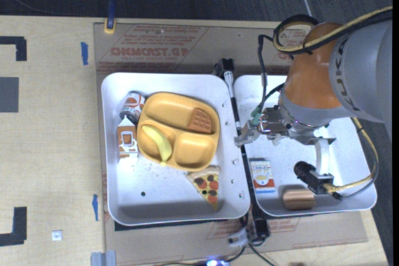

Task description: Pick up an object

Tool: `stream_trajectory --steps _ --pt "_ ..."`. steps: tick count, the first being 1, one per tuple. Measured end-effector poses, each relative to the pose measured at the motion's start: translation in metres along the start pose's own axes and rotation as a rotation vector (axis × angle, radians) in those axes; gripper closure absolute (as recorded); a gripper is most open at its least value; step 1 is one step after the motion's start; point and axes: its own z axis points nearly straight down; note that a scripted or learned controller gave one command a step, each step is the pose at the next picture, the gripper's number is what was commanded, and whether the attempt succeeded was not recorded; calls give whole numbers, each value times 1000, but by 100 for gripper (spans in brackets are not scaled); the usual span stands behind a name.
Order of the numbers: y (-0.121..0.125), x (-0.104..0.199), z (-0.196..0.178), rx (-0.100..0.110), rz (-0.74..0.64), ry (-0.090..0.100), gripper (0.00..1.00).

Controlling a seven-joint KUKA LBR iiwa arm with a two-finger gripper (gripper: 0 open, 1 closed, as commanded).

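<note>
My gripper (252, 129) hangs over the left side of the right bin (358, 199), close to the wall between the two bins. The grey arm with its orange band (315, 81) covers much of that bin. Just below the gripper lies a small white and orange carton (262, 174), and a brown block (298, 198) rests near the front wall. The left bin (118, 196) holds a yellow divided plate (177, 128) with a banana (158, 142) and a brown waffle piece (201, 120) on it. A pizza slice (207, 184), a can (131, 107) and a small orange carton (126, 141) lie around the plate.
A black fitting with a yellow cable (315, 177) hangs from the arm above the right bin's front. A black clamp (225, 70) sits at the back between the bins. Both bins stand on a wooden board (156, 47) with blue tape marks.
</note>
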Motion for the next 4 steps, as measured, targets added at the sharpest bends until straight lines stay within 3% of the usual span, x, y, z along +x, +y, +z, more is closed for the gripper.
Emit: stream_trajectory --steps 4 --pt "0 0 0 0 0 0 0"
